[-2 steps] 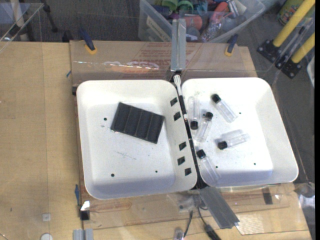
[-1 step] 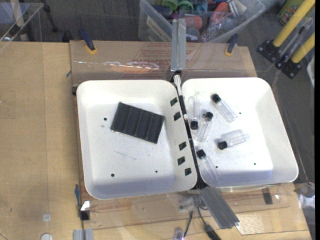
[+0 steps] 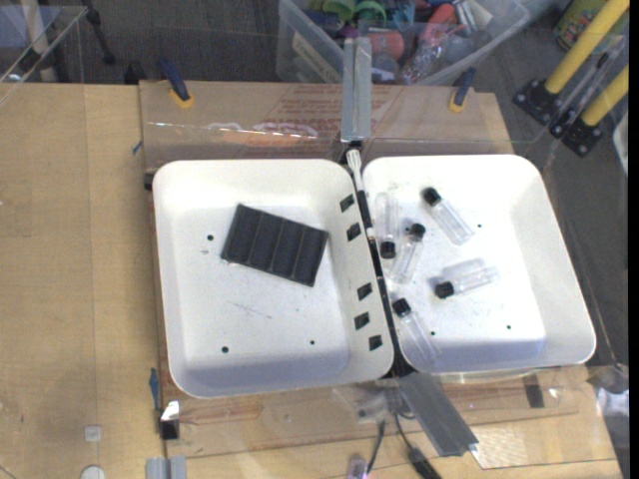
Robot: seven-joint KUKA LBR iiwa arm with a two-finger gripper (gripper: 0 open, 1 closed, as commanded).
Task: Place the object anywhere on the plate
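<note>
A flat black rectangular plate [image 3: 275,244] with ridged segments lies in the left white bin [image 3: 200,357], a little above its middle and slightly tilted. Several small clear vials with black caps lie scattered in the right white bin [image 3: 539,337]: one [image 3: 445,215] near the top, one [image 3: 464,276] around the middle, one [image 3: 409,249] closer to the divider, and one [image 3: 410,324] low against the left wall. All the vials rest on their sides, apart from the plate.
A raised seam [image 3: 363,267] with black tabs separates the two bins. Behind them stands a clear tub [image 3: 399,13] of colourful toys. Yellow-and-black stands [image 3: 589,43] sit at the back right. Wooden bench [image 3: 70,267] surrounds the bins.
</note>
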